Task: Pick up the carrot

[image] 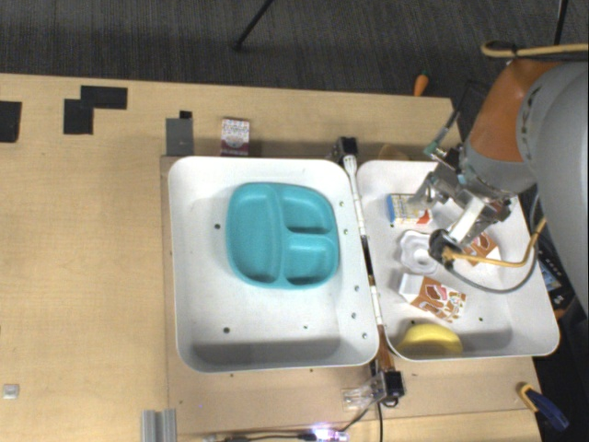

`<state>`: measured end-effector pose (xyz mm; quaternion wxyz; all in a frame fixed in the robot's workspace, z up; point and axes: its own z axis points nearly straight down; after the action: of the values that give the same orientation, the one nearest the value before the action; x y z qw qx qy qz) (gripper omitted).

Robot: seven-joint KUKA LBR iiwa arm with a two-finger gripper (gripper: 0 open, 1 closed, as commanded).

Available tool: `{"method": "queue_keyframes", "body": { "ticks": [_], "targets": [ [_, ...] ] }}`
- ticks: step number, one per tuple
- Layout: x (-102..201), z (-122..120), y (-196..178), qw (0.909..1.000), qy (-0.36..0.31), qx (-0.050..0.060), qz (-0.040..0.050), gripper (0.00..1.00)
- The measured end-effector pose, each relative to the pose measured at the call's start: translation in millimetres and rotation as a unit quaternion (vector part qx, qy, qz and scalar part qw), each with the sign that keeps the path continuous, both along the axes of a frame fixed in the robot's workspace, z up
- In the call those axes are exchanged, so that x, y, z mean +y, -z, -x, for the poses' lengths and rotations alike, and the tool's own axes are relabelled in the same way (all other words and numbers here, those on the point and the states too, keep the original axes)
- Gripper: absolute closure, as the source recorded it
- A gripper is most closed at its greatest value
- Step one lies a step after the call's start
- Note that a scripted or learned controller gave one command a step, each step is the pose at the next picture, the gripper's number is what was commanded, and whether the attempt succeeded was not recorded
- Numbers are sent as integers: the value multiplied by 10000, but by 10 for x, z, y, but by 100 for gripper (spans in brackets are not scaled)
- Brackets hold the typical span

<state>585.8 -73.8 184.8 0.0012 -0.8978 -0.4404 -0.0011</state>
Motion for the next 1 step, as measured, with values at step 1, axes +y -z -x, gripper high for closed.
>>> {"method": "queue_keyframes", "body": {
  "ticks": [1],
  "targets": [
    [753,359,6,9996,267,18,-17,0]
  ]
}}
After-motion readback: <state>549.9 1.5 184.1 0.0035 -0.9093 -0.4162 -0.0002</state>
